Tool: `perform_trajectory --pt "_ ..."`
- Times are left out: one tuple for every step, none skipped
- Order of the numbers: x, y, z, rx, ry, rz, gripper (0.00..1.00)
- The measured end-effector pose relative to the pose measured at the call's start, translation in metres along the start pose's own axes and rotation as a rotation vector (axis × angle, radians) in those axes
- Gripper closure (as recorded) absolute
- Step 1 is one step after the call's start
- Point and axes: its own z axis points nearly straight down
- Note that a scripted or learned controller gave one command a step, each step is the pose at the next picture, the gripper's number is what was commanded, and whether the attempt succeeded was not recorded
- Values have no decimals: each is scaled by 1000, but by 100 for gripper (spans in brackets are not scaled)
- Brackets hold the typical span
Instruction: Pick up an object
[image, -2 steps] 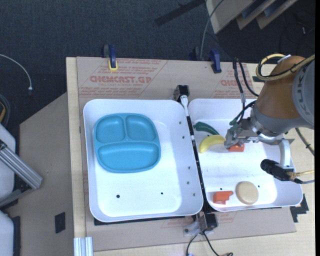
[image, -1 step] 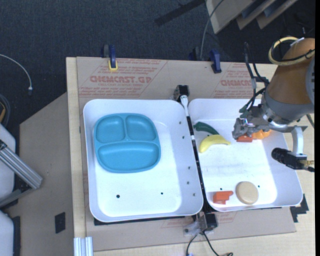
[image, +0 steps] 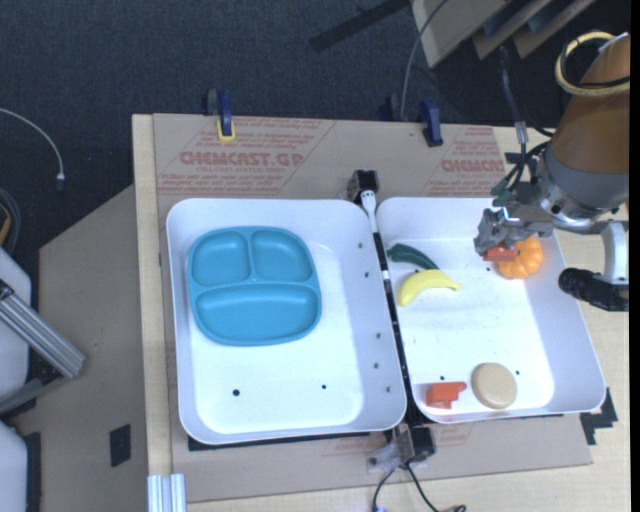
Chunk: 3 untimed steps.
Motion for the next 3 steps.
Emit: perform_trajectory --pt "53 -12 -3 10 5 -4 100" --pt "104 -13 14 12 5 -4 100" --pt "156 -23 7 10 5 -5 100"
